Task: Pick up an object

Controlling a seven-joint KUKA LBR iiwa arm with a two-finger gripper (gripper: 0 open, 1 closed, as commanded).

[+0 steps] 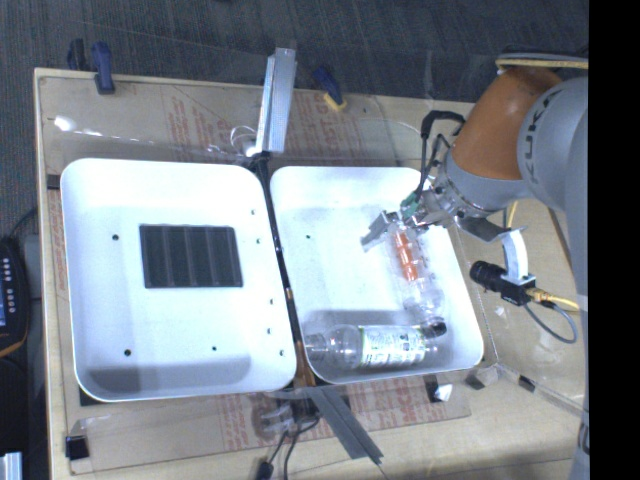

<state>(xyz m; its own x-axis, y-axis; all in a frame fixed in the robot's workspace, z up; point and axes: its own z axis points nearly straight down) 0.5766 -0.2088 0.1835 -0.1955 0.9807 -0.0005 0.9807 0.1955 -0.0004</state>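
Note:
My gripper (pixel 397 223) hangs low over the upper right part of the right bin (pixel 330 193), reaching in from the right. Right under it starts a small clear bottle with an orange label (pixel 408 258), which lies slanting down towards the bin's right wall. The gripper covers the bottle's upper end, and I cannot tell whether they touch. A larger clear bottle with a white and green label (pixel 375 345) lies on its side along the near wall of the same bin. A dark grey ribbed rectangular block (pixel 190 256) lies flat in the left bin (pixel 100 348).
A metal divider post (pixel 276 98) rises at the back between the bins. Blue clamps (pixel 103 66) hold the bench's back edge. A black cable connector (pixel 500 278) sticks out beside the right bin's right wall. The grey arm (pixel 540 138) fills the upper right.

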